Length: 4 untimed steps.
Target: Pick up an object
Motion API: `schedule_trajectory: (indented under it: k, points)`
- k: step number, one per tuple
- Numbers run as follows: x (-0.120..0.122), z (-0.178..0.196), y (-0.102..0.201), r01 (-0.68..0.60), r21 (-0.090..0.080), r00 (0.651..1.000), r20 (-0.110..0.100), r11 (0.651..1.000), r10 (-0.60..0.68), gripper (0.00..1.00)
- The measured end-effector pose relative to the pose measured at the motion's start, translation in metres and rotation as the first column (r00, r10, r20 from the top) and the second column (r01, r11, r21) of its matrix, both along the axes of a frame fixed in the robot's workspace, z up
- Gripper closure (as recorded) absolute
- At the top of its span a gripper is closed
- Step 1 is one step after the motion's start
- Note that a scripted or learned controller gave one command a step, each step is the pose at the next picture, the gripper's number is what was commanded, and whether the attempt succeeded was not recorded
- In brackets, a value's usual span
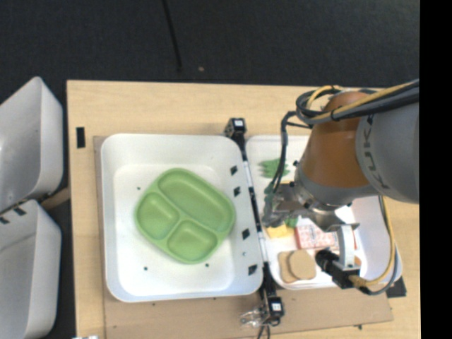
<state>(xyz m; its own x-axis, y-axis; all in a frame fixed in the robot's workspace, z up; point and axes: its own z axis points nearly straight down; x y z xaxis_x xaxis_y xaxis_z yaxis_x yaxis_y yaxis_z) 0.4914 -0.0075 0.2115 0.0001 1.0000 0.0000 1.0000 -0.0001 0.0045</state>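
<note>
Arm (pixel 353 147) reaches in from the right, its bulk over the right bin (pixel 378 221). Wrist points down toward that bin's left side, near the divider between the bins.

Left bin (pixel 116 267) holds one green sectioned tray (pixel 185 215), lying flat, well apart from the arm.

Candidate objects, all in the right bin: red-and-white carton (pixel 311 237) just below the wrist; tan round piece (pixel 299 265) near the front wall; yellow item (pixel 279 229) by the divider; green item (pixel 272 167) toward the back wall.

Pincer (pixel 274 214) sits low, just above or touching the yellow item. Whether it is apart or together: cannot tell, the wrist body covers it.

Judgement on the step: this looks like the descent or closing stage of a grasp. To do it well, the approach should stay vertical and clear of the divider wall, centre on one object rather than straddling the yellow item and carton, and close before any lift.

Hard to make out: the identity of the yellow and green items (both partly covered by the arm), most of the right bin's floor, and any contact between pincer and object.
</note>
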Motion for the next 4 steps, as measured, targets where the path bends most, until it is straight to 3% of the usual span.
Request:
schedule_trajectory:
  k: [1, 2, 3, 4]
  points:
    - [-0.001, 0.078, 0.049, -0.008, 0.001, 1.000, 0.003, 1.000, 0.008, 1.00]
    - [-0.001, 0.162, 0.008, 0.002, -0.001, 1.000, 0.006, 1.000, -0.002, 1.00]
    - [-0.005, 0.007, 0.119, -0.011, 0.000, 1.000, -0.020, 1.000, 0.011, 1.00]
    - [0.000, 0.190, 0.147, -0.008, 0.007, 1.000, 0.014, 1.000, 0.008, 1.00]
